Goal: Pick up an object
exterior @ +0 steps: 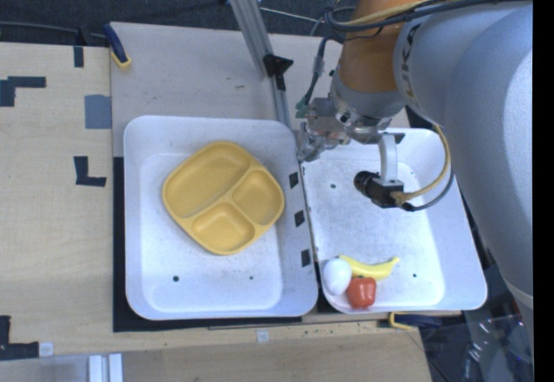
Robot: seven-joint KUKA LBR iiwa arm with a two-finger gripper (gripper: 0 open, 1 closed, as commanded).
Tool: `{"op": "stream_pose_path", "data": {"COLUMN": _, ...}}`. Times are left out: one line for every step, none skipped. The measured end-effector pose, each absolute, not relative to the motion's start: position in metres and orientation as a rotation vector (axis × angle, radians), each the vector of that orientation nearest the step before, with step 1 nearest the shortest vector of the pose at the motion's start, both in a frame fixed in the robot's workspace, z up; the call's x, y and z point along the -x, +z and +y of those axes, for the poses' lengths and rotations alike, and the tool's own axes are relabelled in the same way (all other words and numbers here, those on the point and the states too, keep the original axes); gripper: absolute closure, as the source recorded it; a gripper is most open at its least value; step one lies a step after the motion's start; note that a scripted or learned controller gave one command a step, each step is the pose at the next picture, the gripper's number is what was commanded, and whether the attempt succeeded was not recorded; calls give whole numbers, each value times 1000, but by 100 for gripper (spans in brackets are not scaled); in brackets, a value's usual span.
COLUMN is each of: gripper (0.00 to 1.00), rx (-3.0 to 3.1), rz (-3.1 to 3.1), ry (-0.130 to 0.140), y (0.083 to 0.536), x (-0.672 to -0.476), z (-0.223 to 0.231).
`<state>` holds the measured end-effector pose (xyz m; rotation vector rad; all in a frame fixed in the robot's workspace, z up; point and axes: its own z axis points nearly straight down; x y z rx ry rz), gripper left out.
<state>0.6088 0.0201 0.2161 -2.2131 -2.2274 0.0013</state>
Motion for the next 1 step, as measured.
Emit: {"op": "stream_pose_path", "data": {"gripper": 100, "rx": 2212, "rz": -2229, "ry": -2, "y": 232, "x": -615, "z": 72}}
